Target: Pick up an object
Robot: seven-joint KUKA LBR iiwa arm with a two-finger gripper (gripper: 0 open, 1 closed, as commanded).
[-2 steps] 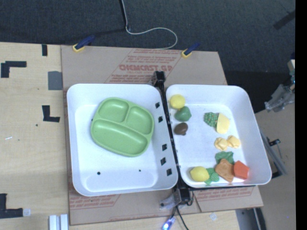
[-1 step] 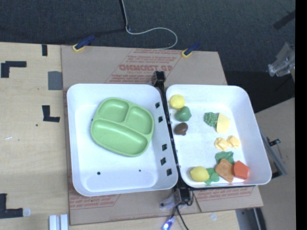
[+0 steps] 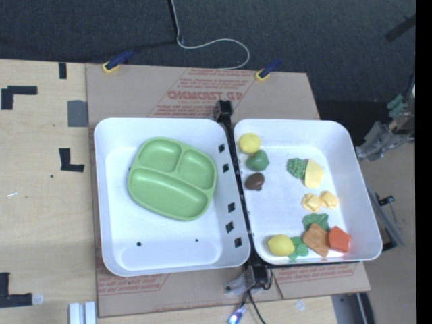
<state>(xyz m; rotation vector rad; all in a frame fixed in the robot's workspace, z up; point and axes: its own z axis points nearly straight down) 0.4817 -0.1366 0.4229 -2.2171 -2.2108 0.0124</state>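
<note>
Still before any approach. Hand (image 3: 390, 132), possibly the grey shape at three o'clock beyond the right bin (image 3: 351, 155); cannot tell its state. Yellow ball (image 3: 250, 142) at the bin's eleven o'clock. Next: descend over one piece.

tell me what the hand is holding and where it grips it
Nothing is visibly held. The hand sits off the right bin's edge, with no item seen in it; the toy food lies in that bin.

Small toy foods loose in right bin (image 3: 337, 135), yellow ball (image 3: 249, 142) at 11 o'clock, green piece (image 3: 257, 160) and brown piece (image 3: 254, 180) just below, lemon (image 3: 281, 245) at 7 o'clock, orange block (image 3: 316, 239) and red block (image 3: 339, 239) touching at 5 o'clock
</note>
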